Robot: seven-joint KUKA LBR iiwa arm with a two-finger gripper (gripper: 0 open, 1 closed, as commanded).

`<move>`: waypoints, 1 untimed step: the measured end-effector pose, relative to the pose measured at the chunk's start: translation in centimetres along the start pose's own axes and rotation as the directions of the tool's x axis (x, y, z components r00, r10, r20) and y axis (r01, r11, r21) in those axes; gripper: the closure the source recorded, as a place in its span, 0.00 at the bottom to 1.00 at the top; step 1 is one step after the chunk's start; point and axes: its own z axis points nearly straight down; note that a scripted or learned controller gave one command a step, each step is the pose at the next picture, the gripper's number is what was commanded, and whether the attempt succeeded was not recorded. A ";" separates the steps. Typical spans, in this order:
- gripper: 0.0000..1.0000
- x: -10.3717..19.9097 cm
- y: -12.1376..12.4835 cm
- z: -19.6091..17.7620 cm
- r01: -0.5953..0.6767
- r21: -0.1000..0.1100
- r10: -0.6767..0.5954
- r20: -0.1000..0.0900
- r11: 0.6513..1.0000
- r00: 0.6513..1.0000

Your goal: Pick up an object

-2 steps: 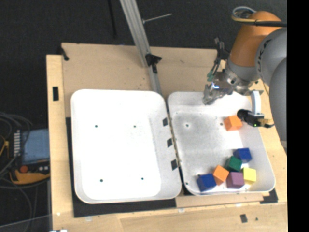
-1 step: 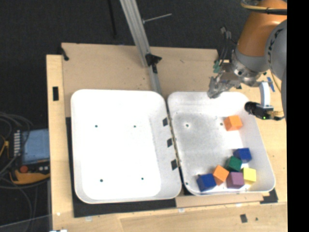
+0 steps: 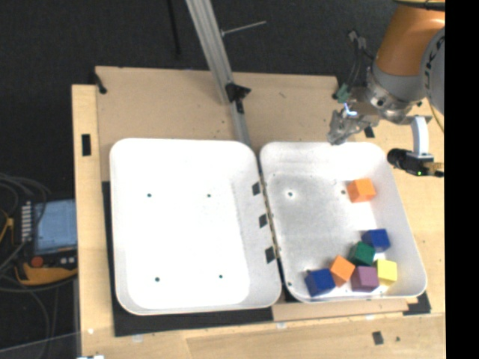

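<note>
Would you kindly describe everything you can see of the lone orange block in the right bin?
The orange block is a small cube with a matte look, possibly foam or painted wood, its top face lighter than its sides. It sits flat on the floor of the right bin, in the far right part, turned slightly askew to the walls. It stands apart from the cluster of blocks at the near corner; nothing touches it but the floor.

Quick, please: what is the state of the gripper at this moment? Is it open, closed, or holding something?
Gripper: cannot be told if open or closed; it hangs over the far rim of the right bin, with no block seen in it.
</note>
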 end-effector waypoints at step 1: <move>1.00 3.6 -2.0 0.6 -0.003 0.003 0.003 0.002 1.000 1.000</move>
